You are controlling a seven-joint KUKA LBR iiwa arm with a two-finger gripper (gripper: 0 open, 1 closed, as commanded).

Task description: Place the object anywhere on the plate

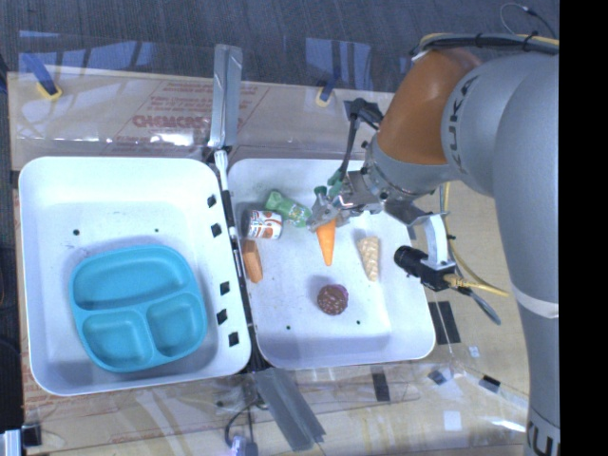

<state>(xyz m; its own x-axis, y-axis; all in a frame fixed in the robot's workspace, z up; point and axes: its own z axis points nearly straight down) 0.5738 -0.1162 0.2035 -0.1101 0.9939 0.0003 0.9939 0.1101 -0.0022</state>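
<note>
An orange carrot [327,243] hangs point-down in the right bin [399,335], its broad top between the fingertips of my gripper [328,213], which is shut on it. The blue three-compartment plate [103,288] lies in the left bin [47,198], far to the left of the gripper, with nothing on it. The grey arm with its orange band [427,112] reaches in from the right above the right bin's far edge.
Also in the right bin are a green bottle [285,206], a small can [265,224], an orange sausage-shaped piece [252,260], a pale corn-like piece [369,257] and a brown round cookie [332,299]. A grey divider [224,103] stands between the bins.
</note>
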